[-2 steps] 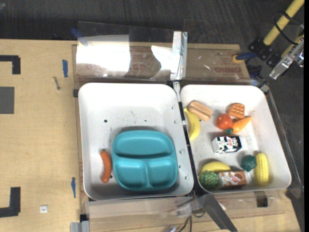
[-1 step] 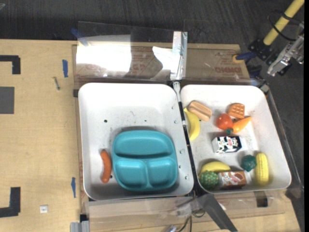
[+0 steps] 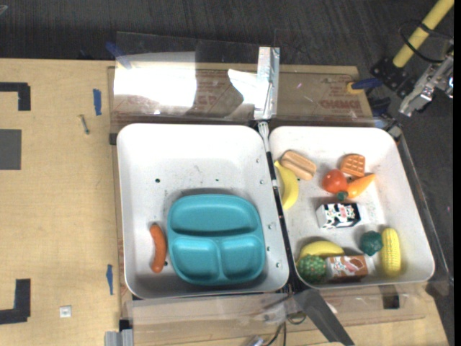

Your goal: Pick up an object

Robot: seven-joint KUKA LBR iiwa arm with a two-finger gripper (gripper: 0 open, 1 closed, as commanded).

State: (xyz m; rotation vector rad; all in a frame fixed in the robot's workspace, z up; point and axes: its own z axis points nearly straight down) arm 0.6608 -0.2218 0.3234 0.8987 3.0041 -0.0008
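Nearest to us, along the front wall of the right bin, we see a broccoli piece touching a small bottle with a red label that lies on its side, a yellow banana-like piece just behind them, a corn cob standing lengthwise near the right wall, and a dark teal lump beside it. Farther back lie a black-and-white milk carton, a tomato touching a carrot, a waffle, a hot dog bun and a second banana against the divider. The left bin holds a teal divided tray with an orange sausage just beside its left edge.

At the upper right, well apart from both bins and off the desk, we see the gripper below a yellow link; it is too small and blurred for us to tell how it is set.

We judge the task to be at its very start: nothing is held, and the arm sits clear of the bins. The next move calls for choosing a target and bringing the gripper in over it. We would favour the milk carton, which sits apart from its neighbours, over the crowded front row, where one piece may be nudged into another.
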